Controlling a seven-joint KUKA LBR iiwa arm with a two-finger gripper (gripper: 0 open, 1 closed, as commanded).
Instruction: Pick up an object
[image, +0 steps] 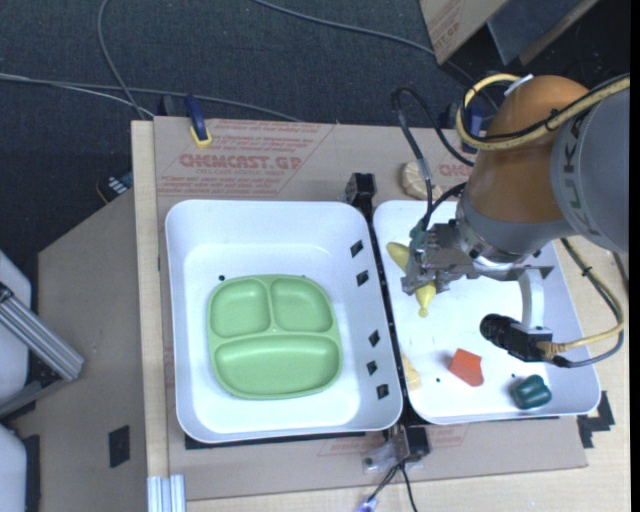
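End effector over the right bin

I see my end effector (428, 272) right of centre, at a yellow banana-like object (424, 294); I cannot tell its grip. An orange block (466, 366) lies lower right.

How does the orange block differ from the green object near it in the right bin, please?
Colour: the orange block is orange-red, while the green object is dark green. Shape: the orange block has flat faces and sharp edges; the green object looks rounder. Place: the orange block lies nearer the bin's middle; the green object sits close to the right bin's near rim. Both are small, lie loose on the white floor, and are apart from the gripper.
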